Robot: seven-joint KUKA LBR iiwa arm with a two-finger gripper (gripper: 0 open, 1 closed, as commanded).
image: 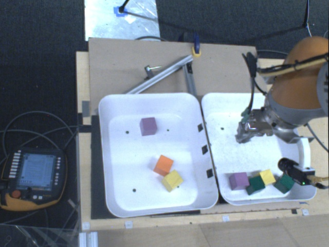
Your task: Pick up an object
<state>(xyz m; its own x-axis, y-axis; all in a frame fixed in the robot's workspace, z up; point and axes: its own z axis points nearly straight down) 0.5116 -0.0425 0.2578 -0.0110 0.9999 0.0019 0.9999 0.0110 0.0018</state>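
My gripper (245,133) hangs over the middle of the right bin (221,107), above bare white floor, with nothing visible between its fingers. Along that bin's near wall lie a purple cube (238,180), a dark green block (255,184), a yellow cube (267,177) and another green block (284,183). The left bin (110,112) holds a purple cube (148,126) toward the back, an orange cube (163,164) near the middle and a yellow cube (172,180) touching it at the front.
A metal bar (159,75) lies slanted on the brown board behind the bins. A teach pendant (33,174) with cables sits on the floor at the left. The bins' rims meet at the centre.
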